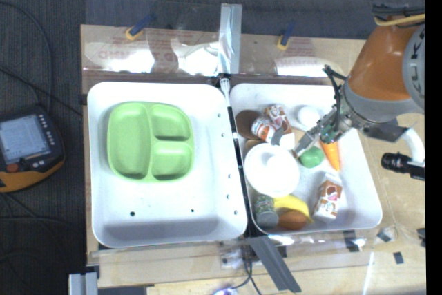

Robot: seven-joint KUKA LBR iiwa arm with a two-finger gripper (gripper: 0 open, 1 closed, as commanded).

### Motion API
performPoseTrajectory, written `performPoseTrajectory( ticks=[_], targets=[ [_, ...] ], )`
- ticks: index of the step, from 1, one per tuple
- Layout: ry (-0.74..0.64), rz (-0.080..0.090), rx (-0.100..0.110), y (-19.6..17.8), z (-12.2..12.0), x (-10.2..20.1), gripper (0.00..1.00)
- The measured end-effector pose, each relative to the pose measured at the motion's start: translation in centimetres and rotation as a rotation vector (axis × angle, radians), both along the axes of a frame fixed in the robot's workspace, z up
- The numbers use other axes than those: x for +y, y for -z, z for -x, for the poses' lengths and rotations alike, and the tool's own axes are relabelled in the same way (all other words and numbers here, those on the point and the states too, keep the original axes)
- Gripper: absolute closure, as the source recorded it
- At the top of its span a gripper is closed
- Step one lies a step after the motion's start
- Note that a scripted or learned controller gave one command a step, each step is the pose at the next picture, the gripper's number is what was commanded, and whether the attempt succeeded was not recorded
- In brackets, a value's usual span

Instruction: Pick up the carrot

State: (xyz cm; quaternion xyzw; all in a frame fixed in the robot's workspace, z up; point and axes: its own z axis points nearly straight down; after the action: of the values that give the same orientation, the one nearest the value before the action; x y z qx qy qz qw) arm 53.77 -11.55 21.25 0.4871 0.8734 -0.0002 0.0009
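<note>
You see the gripper [322, 133] low over the right bin [369, 200], close to that bin's right wall. You cannot tell from here whether it is spread or closed. It sits right at the top end of the carrot [332, 153]. The carrot lies in the right bin, by the right wall, about halfway along it, with a green ball [312, 158] just beside it on the left.

The right bin is full of small things. A white bowl [272, 170] sits near the middle. A yellow banana [292, 205] and a brown round thing [293, 220] lie near the front wall. A small carton [329, 198] stands by the front right corner. A little can [270, 124] and a white ball [308, 113] lie near the back wall.

The left bin [124, 214] holds a green tray [148, 140] with three parts, toward the back left corner.
</note>
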Motion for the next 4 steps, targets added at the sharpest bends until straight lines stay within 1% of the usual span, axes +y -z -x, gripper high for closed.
performPoseTrajectory(
  ticks=[1, 2, 3, 4],
  targets=[
    [-0.053, 0.004, -0.009, 12.1, 5.1, -6.2, 1.0],
    [0.128, 0.002, -0.011, 12.1, -1.1, -9.8, 1.0],
    [0.391, 0.001, 0.001, 4.8, 1.8, -6.2, 1.0],
    [0.446, -0.001, 0.0, -0.4, 1.6, 1.8, 1.0]
  ],
)
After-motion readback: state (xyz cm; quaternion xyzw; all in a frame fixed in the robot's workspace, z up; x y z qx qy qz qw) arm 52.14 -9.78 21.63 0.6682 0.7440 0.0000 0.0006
